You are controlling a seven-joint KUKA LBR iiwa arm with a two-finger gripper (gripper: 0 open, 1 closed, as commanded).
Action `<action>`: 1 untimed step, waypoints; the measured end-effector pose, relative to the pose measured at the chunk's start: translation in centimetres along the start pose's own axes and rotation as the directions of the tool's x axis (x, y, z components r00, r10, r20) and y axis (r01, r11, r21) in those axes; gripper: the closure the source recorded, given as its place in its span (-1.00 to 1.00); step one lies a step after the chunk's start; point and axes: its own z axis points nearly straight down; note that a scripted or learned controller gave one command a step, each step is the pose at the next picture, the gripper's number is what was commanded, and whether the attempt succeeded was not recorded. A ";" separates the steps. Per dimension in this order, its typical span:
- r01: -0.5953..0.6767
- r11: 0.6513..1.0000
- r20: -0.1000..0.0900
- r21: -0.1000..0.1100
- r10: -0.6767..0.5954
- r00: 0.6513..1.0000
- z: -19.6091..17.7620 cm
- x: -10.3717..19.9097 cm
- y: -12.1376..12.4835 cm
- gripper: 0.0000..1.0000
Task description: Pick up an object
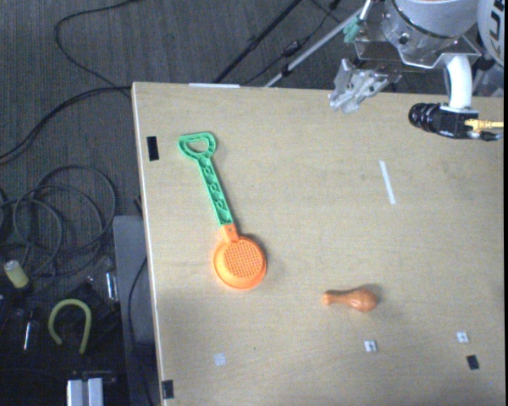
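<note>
Your pincer [353,91] hangs at the desk's [322,227] far edge, finger state indiscernible, while the green-handled orange plastic strainer [229,235] and small orange drumstick-shaped toy [351,299] lie flat, well apart, reachable.

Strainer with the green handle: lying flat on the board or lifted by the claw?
Lying flat. The strainer rests on the board, far from the claw at the top edge.

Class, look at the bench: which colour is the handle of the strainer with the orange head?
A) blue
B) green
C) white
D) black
B: the strainer has a green handle running from its orange head up toward the bench's far left corner.
</note>
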 end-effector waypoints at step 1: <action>-0.278 0.961 0.000 0.001 0.278 0.961 0.1 -2.7 -4.2 1.00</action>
